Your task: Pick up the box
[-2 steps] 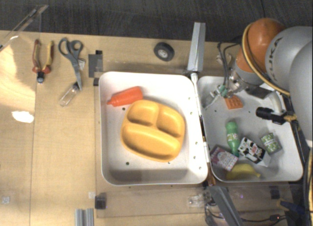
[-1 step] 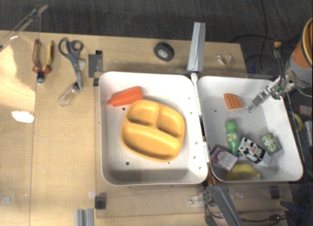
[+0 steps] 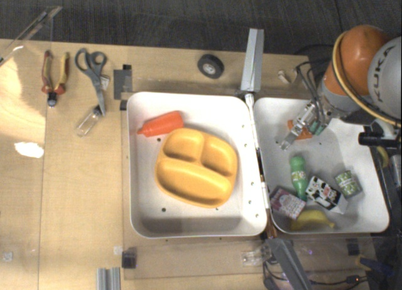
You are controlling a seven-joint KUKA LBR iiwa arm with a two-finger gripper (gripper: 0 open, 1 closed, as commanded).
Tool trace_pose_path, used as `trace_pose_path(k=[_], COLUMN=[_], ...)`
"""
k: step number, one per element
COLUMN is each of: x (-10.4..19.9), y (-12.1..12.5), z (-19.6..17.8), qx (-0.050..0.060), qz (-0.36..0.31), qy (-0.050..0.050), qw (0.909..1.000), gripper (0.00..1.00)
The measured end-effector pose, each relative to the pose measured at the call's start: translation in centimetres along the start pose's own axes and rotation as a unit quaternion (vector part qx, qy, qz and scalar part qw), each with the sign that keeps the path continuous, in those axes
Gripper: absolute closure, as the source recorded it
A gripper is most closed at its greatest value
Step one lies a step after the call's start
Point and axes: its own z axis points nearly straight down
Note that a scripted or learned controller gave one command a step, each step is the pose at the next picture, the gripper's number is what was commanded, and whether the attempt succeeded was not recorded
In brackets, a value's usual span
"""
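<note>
My glossy orange arm shell, smooth white plastic bins, matt wooden bench, printed cardboard box

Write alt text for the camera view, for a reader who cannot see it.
A grey and orange robot arm's claw hangs over the right bin, above a green bottle, a black and white box, a small can and a banana. The left bin holds a yellow divided tray and a carrot.

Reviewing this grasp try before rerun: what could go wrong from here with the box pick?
1. The black-and-white box sits wedged between the green bottle, small green can and banana; fingers may snag a neighbour.
2. The gripper sits above the cluster, well short of the box.
</note>
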Motion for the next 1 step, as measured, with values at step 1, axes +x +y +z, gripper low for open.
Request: trace_pose_path(k=[1], x=[1.34], y=[2.75], z=[3.02], qx=[-0.001], qz=[0.084], qy=[-0.001], qw=[0.9965], gripper=[0.00])
